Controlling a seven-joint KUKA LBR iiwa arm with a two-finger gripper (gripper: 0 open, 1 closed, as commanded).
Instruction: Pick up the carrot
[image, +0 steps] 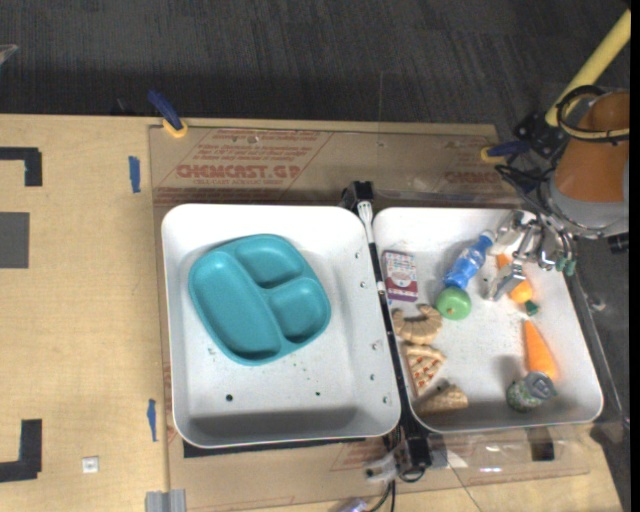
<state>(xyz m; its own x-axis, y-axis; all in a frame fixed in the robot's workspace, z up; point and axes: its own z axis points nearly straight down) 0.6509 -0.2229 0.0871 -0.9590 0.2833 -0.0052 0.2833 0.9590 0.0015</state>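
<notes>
The gripper (517, 268), fingers spread and empty, hung above the right bin's (585, 345) far right, so it best dropped nearer, straddling the carrot (539, 349) across its width.

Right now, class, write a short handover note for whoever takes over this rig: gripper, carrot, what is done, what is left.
Gripper: over the top right of the right bin; whether open or shut can't be told.
Carrot: lying in the right bin near its right wall, below the gripper, not held.
Done: arm is over the right bin.
Left: grasp the carrot and lift it.
</notes>
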